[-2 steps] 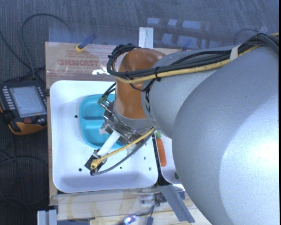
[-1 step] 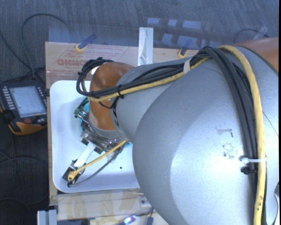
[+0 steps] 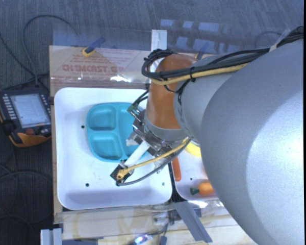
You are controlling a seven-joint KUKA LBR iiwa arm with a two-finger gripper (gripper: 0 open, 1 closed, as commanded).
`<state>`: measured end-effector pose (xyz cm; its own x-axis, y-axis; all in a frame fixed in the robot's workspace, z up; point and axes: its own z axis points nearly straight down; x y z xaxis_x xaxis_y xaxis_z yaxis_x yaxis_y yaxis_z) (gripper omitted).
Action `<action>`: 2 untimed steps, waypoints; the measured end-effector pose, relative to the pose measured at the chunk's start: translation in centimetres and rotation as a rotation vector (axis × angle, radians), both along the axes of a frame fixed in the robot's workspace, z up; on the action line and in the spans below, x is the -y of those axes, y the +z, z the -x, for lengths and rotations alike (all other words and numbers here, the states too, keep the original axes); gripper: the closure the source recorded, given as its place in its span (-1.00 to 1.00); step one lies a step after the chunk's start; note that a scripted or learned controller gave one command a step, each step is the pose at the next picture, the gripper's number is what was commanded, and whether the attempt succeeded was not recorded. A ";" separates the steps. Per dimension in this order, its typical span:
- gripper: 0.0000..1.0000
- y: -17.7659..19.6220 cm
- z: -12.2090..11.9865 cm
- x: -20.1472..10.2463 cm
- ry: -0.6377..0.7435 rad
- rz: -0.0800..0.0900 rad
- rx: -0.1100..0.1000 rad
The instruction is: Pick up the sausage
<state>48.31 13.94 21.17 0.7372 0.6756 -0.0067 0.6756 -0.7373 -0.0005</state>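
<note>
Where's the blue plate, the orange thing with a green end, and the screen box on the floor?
Blue plate point(image 3: 103, 119), camera view, floor of its upper-left compartment.
Orange thing point(image 3: 207, 189), camera view, its orange body.
Screen box point(image 3: 28, 109), camera view, middle of its screen.

A blue divided tray point(image 3: 104, 131) lies in the left bin point(image 3: 71, 188).

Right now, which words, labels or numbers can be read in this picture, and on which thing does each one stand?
"CHEMCAST GP": red letters on the brown sheet; blurred, so the reading is not certain.
Screen of the handheld pendant: text too small to read.
</note>
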 end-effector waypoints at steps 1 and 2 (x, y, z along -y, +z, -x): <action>-1.00 -7.1 0.2 -5.8 0.219 -0.002 -0.004; -1.00 3.0 0.0 3.0 0.273 -0.001 0.000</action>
<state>48.34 10.97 24.15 0.5280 0.8492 -0.0057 0.8493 -0.5280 -0.0015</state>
